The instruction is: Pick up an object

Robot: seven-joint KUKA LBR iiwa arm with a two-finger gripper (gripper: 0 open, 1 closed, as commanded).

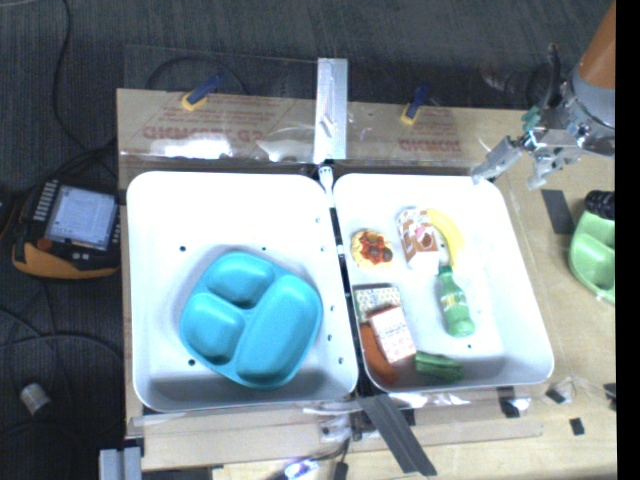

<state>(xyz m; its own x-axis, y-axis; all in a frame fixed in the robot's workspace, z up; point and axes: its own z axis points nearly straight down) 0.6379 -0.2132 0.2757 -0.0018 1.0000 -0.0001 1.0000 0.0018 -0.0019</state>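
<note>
My gripper (515, 168) hovers at the upper right, just past the back right corner of the right bin (520, 268), with its two fingers spread open and nothing between them. In the right bin lie a green bottle (455, 304), a yellow banana (447, 232), a white packet with red print (417, 236), a small round pizza-like piece (372, 247), a small patterned box (377, 297), a red-and-white carton (393, 333) and a dark green vegetable (437, 365). All of these sit below and left of the gripper.
The left bin (165, 208) holds a turquoise divided tray (250, 316). A green object (594, 247) rests on the bench right of the right bin. A metal bracket (331, 108) stands behind the divide between the bins. A handheld device (70, 223) lies on the floor at left.
</note>
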